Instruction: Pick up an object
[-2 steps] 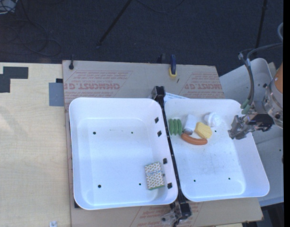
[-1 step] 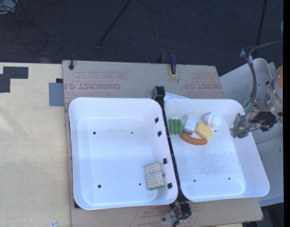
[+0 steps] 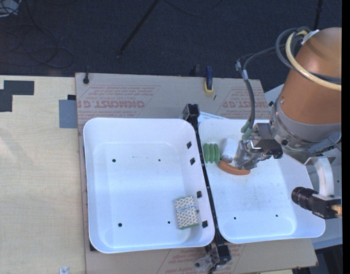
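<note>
While nothing is lifted yet, the grey two-finger gripper is hanging low in the right white bin, touching a curved orange piece beside a green ridged object.

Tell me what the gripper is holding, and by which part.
Cannot be told. The gripper is down in the right bin, right over the orange piece and beside the green piece, but no object shows between its fingers.

grey arm with orange band reaching in from the right, wrist angled down, gripper lowered (tips obscured)
</note>
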Available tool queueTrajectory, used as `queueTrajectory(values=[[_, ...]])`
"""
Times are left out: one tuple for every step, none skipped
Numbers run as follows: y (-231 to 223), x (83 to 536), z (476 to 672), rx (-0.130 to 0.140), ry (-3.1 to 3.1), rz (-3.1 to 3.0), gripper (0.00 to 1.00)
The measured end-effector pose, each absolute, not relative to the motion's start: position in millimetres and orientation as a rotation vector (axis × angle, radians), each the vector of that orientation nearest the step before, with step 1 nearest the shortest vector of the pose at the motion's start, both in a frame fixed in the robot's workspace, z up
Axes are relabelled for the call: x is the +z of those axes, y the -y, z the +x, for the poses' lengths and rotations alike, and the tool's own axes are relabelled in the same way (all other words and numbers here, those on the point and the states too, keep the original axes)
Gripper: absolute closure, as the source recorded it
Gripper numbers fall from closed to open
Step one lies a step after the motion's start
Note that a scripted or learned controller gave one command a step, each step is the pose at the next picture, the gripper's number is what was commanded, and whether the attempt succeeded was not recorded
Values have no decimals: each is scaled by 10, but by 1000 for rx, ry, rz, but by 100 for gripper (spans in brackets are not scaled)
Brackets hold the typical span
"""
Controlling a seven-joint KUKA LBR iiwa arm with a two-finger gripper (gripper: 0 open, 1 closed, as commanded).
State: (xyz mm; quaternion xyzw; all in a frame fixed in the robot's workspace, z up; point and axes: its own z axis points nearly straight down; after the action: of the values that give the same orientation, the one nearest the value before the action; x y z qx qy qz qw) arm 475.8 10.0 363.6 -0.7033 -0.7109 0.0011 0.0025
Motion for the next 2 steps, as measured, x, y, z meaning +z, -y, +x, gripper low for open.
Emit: queueTrajectory(values=[[965, 3065, 4742, 12, 2207, -2228, 100], [1703, 3125, 4750, 5, 2215, -2229, 100]])
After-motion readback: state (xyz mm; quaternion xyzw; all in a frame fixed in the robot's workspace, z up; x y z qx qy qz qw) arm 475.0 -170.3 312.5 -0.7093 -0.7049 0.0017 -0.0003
